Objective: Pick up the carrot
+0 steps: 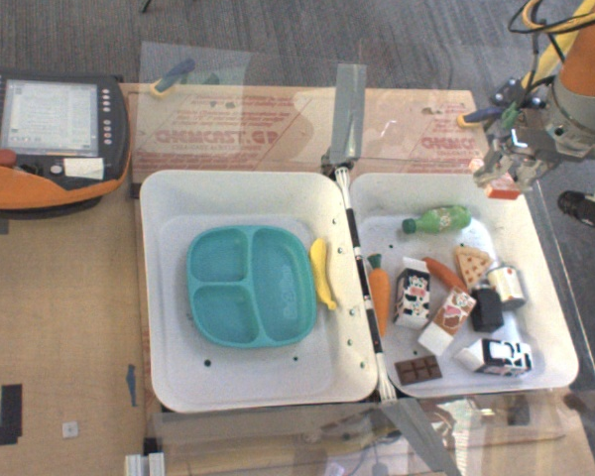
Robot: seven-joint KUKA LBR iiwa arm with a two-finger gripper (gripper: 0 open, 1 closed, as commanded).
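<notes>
Camera view: orange carrot [379,296] lies lengthwise, green top pointing away, tip toward us; gripper [503,172] hovers, grip state impossible to tell.

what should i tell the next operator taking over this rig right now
End effector: hovering over the far right corner of the right bin, nothing seen between its fingers; open or shut cannot be judged.
Carrot: lying at the left edge of the right bin, beside the divider, green top pointing away from the camera, next to the cow-print carton.
Left bin: holds the teal plate and a banana.
Done: nothing yet; carrot not grasped.
Left: move across to the carrot, descend, grasp, lift.
</notes>
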